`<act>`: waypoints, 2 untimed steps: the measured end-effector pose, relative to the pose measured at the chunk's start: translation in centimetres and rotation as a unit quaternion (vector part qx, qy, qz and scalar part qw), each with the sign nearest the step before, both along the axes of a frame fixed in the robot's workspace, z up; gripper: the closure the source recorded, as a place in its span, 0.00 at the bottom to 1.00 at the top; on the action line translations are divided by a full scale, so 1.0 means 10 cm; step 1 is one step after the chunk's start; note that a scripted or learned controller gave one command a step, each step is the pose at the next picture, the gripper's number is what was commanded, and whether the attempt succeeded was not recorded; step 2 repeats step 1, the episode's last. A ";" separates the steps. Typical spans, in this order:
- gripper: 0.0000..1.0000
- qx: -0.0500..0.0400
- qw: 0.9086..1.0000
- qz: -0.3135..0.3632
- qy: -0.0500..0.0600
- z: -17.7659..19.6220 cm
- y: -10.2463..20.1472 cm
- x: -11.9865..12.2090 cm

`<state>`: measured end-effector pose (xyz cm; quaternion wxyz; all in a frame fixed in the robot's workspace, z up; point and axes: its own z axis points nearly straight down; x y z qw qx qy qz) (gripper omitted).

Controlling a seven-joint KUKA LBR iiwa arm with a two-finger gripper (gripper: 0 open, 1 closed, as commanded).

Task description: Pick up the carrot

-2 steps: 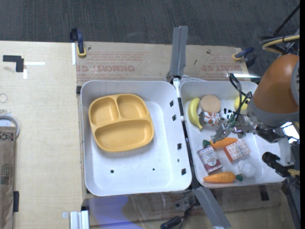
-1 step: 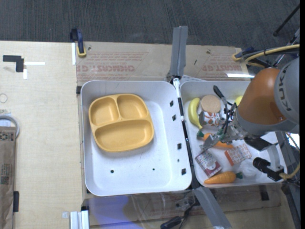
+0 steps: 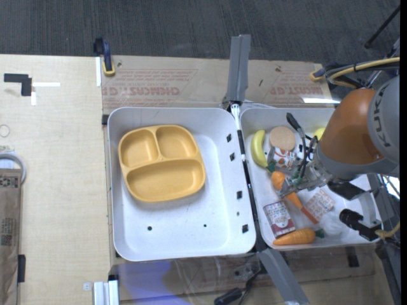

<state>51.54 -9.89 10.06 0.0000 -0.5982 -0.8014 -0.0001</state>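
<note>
A carrot (image 3: 294,236), orange with a small green tip at its right end, lay on its side along the near wall of the right bin (image 3: 331,245). Nothing touched it from above. Just behind it, toward the far side of that bin, sat a small red packet (image 3: 278,216), and to the right of the packet lay a thin orange stick-like piece (image 3: 299,207) at a slant. Right of that was a pale packet with red markings (image 3: 320,201).

The gripper (image 3: 299,182) hung farther back than the carrot, over the middle of the right bin, well apart from the carrot. Whether its fingers were open or closed could not be told, since dark metal parts and clutter crowded that spot. A small orange lump (image 3: 277,180) sat just left of the gripper. Behind it stood a round cup with a tan lid (image 3: 282,141), and left of the cup a yellow banana (image 3: 257,149) curved along the bin's left wall.

The arm (image 3: 356,135), its orange band bulky above the wrist, reached in from the right over the far right part of the right bin.

Left of the carrot's bin, the second white bin (image 3: 184,237) held a yellow divided plate (image 3: 162,162) with three compartments, set toward its far left. Both bins sat on the light wooden bench (image 3: 51,170).
</note>
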 end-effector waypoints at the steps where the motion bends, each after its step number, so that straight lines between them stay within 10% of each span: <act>1: 1.00 -0.001 1.000 0.009 0.000 1.60 0.45 0.12; 2: 1.00 -0.001 1.000 0.009 0.000 1.60 0.45 0.12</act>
